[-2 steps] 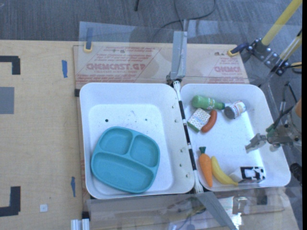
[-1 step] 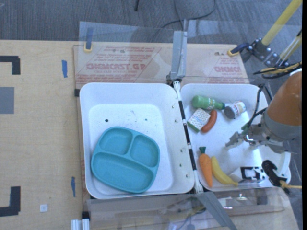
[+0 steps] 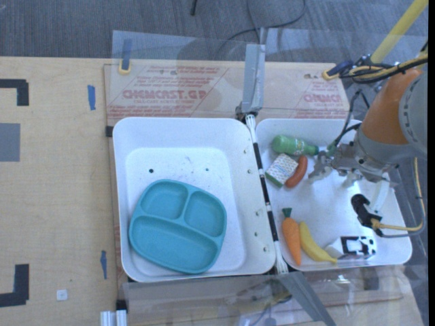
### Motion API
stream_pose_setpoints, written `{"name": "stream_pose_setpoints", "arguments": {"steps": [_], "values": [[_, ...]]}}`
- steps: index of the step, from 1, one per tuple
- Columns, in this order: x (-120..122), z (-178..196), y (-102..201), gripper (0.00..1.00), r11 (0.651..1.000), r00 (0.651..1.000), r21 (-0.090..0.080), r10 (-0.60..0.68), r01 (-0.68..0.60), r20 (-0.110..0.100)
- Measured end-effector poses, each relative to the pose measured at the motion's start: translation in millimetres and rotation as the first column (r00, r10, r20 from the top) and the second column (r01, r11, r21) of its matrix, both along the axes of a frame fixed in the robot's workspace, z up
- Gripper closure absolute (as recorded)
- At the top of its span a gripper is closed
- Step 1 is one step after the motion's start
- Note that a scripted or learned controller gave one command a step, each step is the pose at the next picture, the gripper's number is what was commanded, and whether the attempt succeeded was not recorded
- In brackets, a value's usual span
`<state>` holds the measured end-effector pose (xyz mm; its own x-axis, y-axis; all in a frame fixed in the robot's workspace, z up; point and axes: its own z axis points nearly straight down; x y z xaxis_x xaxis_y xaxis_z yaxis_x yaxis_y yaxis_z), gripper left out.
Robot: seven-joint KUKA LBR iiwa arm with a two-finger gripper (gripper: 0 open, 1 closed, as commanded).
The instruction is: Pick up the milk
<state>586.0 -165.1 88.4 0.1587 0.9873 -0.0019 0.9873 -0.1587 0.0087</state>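
The milk (image 3: 358, 246), a small white carton with black cow patches, lies in the front right corner of the right bin (image 3: 401, 253). My gripper (image 3: 323, 166) hangs over the middle of that bin, up and to the left of the milk and well apart from it. It is close to the right of a red sausage (image 3: 297, 172), with nothing visibly held.
The right bin also holds a green bottle (image 3: 293, 144), a small green-and-white box (image 3: 281, 169), a carrot (image 3: 291, 240) and a banana (image 3: 315, 244) just left of the milk. A teal divided plate (image 3: 178, 226) lies in the left bin (image 3: 129, 141).
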Motion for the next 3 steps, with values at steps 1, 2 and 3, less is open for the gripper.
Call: {"name": "stream_pose_setpoints", "arguments": {"steps": [1, 2, 3], "values": [[77.7, -2.2, -28.5, 0.00, 0.995, 0.995, 0.011, 0.096, -0.096, -0.032], [-2.4, -0.3, -30.6, 0.00, 0.948, 0.948, 0.000, 0.319, -0.319, -0.003], [62.6, -1.8, -38.3, 0.00, 0.987, 0.987, 0.001, 0.160, -0.160, -0.005]]}}
